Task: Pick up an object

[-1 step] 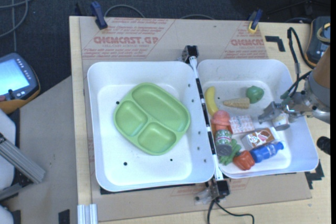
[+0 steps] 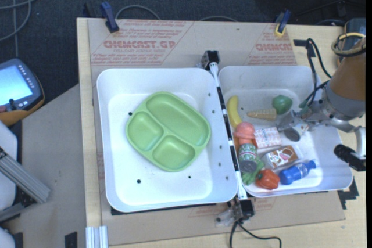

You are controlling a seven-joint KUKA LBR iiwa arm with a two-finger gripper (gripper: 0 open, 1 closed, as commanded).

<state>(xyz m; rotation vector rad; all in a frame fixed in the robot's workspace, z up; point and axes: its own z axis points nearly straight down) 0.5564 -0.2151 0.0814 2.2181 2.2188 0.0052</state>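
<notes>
Desk [image 2: 145, 43]: you see a brown board printed with red lettering; it carries two shallow white bins side by side.
Left bin [image 2: 110, 90]: it holds one green divided plate [image 2: 168, 132], lying flat near the middle with its three compartments facing up.
Right bin [image 2: 256, 75]: it holds all the small items, grouped along its left and lower parts.
Banana [image 2: 233, 111]: yellow, lying along the left wall of the right bin.
Green round item [image 2: 282, 103]: near the back of the right bin, just beside the tool.
Tan stick-shaped item [image 2: 263, 115]: lying crosswise between the banana and the green round item.
Pink-red item [image 2: 244, 132]: just below the banana.
White packet [image 2: 268, 137]: to the right of the pink-red item, below the tool.
Dark can [image 2: 247, 155]: against the left wall, below the pink-red item.
Brown packet [image 2: 280, 157]: right of the can.
Red item [image 2: 268, 179]: at the front of the right bin, beside the blue bottle [image 2: 296, 171], which lies on its side.
Arm [image 2: 349, 81]: it reaches in from the right, over the right bin.
Tool [image 2: 290, 125]: low over the middle of the right bin, near the white packet. You cannot tell whether it is apart or together, and no item is visibly clamped in it.
</notes>
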